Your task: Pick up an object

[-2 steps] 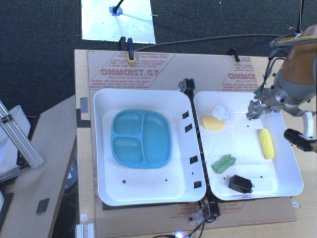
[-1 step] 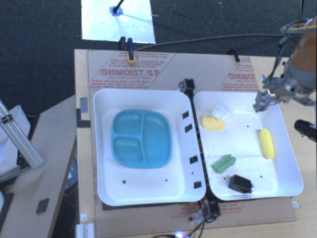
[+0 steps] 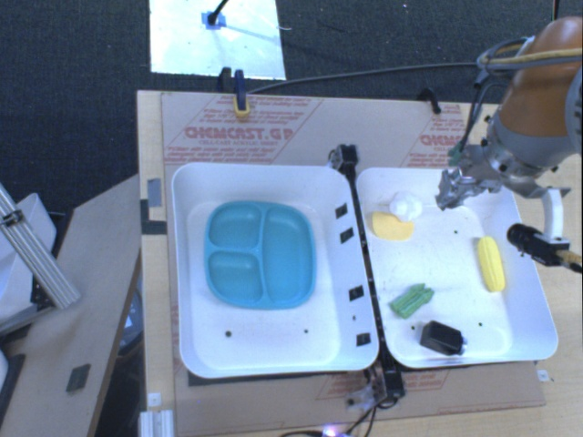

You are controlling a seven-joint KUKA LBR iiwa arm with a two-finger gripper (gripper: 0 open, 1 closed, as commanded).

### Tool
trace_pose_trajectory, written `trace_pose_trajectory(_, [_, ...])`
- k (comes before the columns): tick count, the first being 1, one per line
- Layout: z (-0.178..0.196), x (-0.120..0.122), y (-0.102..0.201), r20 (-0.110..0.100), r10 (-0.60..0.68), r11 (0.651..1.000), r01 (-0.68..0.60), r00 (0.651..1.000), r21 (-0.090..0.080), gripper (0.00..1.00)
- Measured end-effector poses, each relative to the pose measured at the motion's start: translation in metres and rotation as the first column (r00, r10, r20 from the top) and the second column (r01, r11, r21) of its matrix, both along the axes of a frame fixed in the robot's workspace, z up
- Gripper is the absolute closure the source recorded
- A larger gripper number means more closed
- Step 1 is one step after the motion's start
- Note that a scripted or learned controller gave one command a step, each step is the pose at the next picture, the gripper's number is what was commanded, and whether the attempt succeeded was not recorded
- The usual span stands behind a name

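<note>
Your arm entered from the upper right of the frame, and its gripper (image 3: 453, 192) hung over the upper part of the right bin (image 3: 537, 321). You could not tell from this angle whether the claw was released or clenched; nothing was seen between its tips. Just left of the gripper, near the top of that bin, lay a small white object (image 3: 406, 207) touching a flat yellow piece (image 3: 393, 228) below it. A yellow corn cob (image 3: 491, 263) lay lengthwise toward the bin's right side, well apart from the gripper. Lower down, a green toy vegetable (image 3: 412, 299) sat near the bin's centre, and a black block (image 3: 442, 337) rested close to the bottom edge. In the left bin (image 3: 196, 335), a blue divided plate (image 3: 260, 253) with three compartments lay in the middle.
</note>
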State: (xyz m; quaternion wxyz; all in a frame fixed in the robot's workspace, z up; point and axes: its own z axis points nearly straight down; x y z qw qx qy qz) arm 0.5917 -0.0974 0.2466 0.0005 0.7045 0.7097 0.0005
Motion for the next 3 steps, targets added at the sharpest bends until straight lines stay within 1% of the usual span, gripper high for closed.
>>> trace_pose_trajectory(1, [-0.012,0.011,0.056,0.000,0.000,1.000,0.000,1.000,0.000,1.00])
trace_pose_trajectory(2, [-0.004,0.017,0.112,0.001,0.003,1.000,-0.003,1.000,0.002,1.00])
trace_pose_trajectory(3, [-0.019,0.026,0.165,0.001,0.002,1.000,-0.002,1.000,0.001,1.00])
